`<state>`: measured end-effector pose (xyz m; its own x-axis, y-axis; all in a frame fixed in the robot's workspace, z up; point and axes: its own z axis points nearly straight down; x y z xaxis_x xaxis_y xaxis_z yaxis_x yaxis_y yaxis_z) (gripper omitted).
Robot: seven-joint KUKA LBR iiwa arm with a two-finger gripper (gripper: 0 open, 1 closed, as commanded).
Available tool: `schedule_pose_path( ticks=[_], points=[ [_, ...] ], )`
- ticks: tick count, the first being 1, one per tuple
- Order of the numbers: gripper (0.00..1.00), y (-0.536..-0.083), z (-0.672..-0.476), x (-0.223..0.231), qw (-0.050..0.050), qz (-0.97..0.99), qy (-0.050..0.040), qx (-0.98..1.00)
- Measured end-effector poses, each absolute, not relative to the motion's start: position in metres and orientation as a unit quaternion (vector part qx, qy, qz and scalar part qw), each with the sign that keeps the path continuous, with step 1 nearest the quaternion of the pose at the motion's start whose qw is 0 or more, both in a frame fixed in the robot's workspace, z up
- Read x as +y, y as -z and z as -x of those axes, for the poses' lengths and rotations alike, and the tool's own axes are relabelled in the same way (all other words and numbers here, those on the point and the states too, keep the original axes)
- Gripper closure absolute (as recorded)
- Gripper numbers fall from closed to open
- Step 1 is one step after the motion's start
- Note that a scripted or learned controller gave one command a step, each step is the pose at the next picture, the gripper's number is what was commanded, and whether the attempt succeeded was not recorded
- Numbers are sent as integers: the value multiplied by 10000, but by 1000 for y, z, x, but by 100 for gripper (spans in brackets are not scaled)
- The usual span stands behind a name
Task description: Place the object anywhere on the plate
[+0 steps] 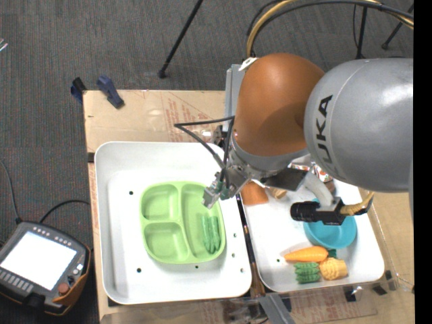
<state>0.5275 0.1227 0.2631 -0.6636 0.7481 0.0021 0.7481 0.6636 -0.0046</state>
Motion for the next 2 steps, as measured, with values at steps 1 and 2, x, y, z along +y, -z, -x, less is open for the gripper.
schedule_pose_path(
  ticks=[1,2],
  points=[
    [100,-296,-526,99,-8,1679,3,-9858],
    [100,-391,-547,128,-19,304,7,-9995]
  ],
)
